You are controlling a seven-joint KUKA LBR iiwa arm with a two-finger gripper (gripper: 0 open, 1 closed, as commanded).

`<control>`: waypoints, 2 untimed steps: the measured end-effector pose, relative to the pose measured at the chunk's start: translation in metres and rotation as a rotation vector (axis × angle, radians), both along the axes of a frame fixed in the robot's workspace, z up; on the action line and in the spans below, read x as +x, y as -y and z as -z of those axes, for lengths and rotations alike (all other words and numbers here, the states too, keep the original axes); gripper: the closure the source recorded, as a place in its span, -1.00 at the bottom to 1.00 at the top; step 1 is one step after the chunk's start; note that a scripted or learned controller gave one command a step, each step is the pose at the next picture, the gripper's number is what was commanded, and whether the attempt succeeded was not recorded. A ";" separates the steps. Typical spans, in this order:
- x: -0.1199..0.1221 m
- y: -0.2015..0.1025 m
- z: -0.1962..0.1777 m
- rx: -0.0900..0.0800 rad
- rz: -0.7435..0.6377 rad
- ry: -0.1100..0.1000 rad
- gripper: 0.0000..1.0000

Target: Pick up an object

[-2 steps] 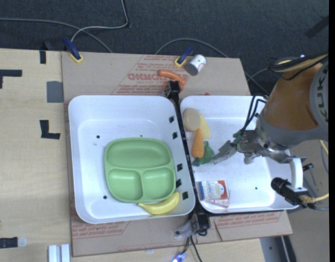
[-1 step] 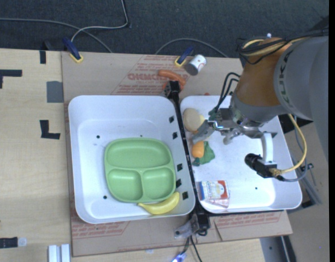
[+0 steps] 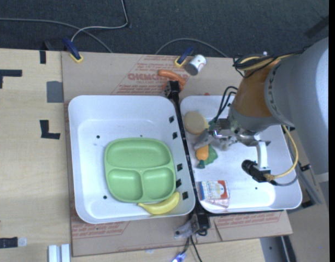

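- Two shallow white bins sit side by side on a desk (image 3: 25,146), seen from above at a slant.
- The left bin (image 3: 82,116) holds a green divided plate (image 3: 140,168), with a banana (image 3: 162,205) touching its lower edge.
- The grey arm with an orange band (image 3: 254,94) reaches into the right bin (image 3: 282,198).
- Its gripper (image 3: 213,137) hangs low in that bin's upper left; whether it is open or closed cannot be told.
- Just left of the gripper lies a round tan object (image 3: 194,122).
- Just below it lies a small orange and green toy (image 3: 205,154).
- A small printed packet (image 3: 214,192) lies near the bin's lower edge, well apart from the gripper.
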State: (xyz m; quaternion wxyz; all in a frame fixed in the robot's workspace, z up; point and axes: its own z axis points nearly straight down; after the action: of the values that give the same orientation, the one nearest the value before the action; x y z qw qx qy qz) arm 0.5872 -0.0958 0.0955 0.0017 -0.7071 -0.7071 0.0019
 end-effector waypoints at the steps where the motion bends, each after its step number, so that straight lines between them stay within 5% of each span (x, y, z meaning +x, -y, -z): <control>1: -0.007 -0.001 0.009 -0.001 -0.002 0.009 -1.00; 2: -0.006 -0.001 0.009 -0.001 -0.001 0.007 -1.00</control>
State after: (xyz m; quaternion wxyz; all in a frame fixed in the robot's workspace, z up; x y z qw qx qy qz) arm 0.5812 -0.0945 0.0863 -0.0011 -0.7069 -0.7073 -0.0001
